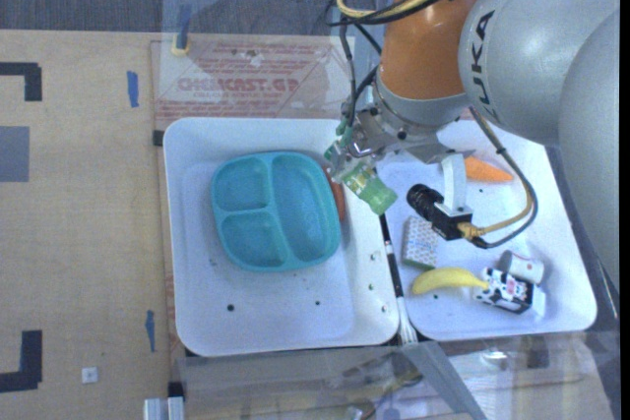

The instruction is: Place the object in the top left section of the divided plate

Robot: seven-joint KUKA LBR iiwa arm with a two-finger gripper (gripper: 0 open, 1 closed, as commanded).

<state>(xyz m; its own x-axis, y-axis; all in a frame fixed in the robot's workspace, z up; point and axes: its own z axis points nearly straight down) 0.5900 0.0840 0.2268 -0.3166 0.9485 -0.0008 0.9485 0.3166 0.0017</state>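
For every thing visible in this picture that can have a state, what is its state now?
Divided plate: flat in the left bin, all sections bare.
End effector: above the divider between the bins, at the plate's right edge.
Green object: at the end effector; grip unclear.
Banana: lying in the right bin.
Carrot: lying in the right bin.

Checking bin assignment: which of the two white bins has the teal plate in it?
The left bin holds the plate. The right bin holds a banana, a carrot and small items instead.

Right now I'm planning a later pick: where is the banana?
The banana lies in the right bin, near its front-left corner, just below a speckled card.
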